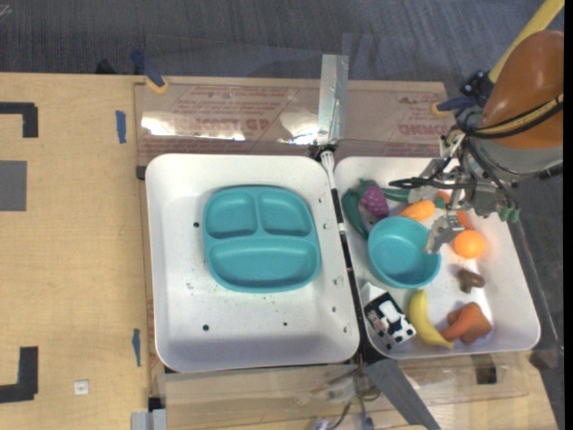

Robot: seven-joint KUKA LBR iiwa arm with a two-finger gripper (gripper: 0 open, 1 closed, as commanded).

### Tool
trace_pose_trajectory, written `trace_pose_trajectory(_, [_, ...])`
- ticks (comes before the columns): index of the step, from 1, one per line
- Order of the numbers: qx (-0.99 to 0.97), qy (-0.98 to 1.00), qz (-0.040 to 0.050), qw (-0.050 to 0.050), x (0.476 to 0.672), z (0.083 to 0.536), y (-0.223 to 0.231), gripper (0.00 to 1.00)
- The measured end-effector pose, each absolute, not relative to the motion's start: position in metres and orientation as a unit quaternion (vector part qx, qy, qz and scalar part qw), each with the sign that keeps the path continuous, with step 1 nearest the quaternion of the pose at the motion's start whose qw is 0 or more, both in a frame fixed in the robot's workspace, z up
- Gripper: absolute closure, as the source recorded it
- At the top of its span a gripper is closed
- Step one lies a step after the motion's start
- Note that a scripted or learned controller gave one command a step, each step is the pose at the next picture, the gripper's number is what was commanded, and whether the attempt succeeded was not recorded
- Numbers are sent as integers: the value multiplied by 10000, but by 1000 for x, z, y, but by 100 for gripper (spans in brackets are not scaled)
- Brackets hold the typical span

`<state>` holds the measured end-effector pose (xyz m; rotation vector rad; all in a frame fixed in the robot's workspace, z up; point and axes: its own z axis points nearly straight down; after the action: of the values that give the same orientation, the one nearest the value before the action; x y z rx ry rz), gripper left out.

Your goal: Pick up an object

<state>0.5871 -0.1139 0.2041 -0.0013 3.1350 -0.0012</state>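
Observation:
My gripper (450, 225) hangs over the right bin (524, 307), low above the far right rim of a teal bowl (400, 253). An orange ball (469, 244) lies just right of it, and another orange fruit (417, 210) just left. Purple grapes (374, 203) on a green piece (355, 213) sit at the bin's far left. Toward the front lie a banana (425, 321), an orange carrot-like toy (468, 322), a small brown piece (470, 279) and a black-and-white block (388, 316). Nothing is seen held by the gripper.
The left bin (170, 267) holds a teal divided plate (260, 237). A raised divider (338, 240) separates the two bins. The arm's orange band (528, 83) rises at the far right. The wooden bench (63, 240) spreads to the left.

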Motion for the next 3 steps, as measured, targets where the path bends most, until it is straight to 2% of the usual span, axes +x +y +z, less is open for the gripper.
trace_pose_trajectory(1, [464, 9989, -10, 93, 612, 92, -161, 0])
trace_pose_trajectory(2, [127, 9999, -13, 50, 562, 90, -188, 0])
trace_pose_trajectory(3, [112, 9998, -12, 151, 569, 106, -185, 100])
